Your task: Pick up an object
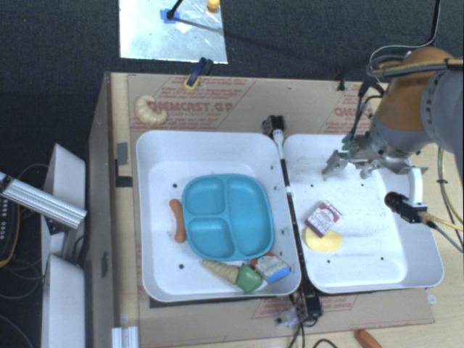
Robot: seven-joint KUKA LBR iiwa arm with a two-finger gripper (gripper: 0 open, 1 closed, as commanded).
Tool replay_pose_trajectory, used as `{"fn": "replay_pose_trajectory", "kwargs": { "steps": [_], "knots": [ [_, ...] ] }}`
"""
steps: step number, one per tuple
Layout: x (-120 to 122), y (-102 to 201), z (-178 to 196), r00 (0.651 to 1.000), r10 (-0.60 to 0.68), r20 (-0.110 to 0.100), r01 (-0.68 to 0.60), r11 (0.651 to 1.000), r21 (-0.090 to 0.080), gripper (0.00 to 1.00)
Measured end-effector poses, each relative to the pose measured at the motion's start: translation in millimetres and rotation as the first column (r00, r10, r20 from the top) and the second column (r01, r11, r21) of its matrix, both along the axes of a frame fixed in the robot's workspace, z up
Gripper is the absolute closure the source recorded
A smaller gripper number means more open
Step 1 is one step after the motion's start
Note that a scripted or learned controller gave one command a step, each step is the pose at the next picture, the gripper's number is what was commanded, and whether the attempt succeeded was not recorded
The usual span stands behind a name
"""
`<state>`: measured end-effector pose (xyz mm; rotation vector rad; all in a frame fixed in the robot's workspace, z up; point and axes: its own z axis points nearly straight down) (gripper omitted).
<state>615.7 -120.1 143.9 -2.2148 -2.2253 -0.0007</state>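
My gripper (pixel 350 168) hangs over the far part of the right bin (pixel 428 267), with its fingers spread and nothing between them. Nearer the front of that bin lies a small red and white box (pixel 324 215), partly on top of a flat yellow disc (pixel 324 241). Both sit below and a little left of the gripper, apart from it. The left bin (pixel 156 194) holds a blue divided plate (pixel 227 216), an orange sausage (pixel 177 220) at its left, and a cone (pixel 221 269), a green piece (pixel 249 278) and a blue-white packet (pixel 274 268) at its front.
A pale curled thing (pixel 150 107) and a blue and yellow clip (pixel 196 73) lie on the cardboard behind the left bin. A black divider (pixel 284 172) runs between the bins. An orange thing (pixel 366 337) lies at the bench's front edge.
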Motion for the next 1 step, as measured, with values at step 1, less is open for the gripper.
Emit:
{"fn": "replay_pose_trajectory", "kwargs": {
  "steps": [1],
  "knots": [
    [-30.1, 7.6, -59.9, 1.000, -0.003, 0.001, 0.003, 1.000, -0.002, 0.00]
  ]
}}
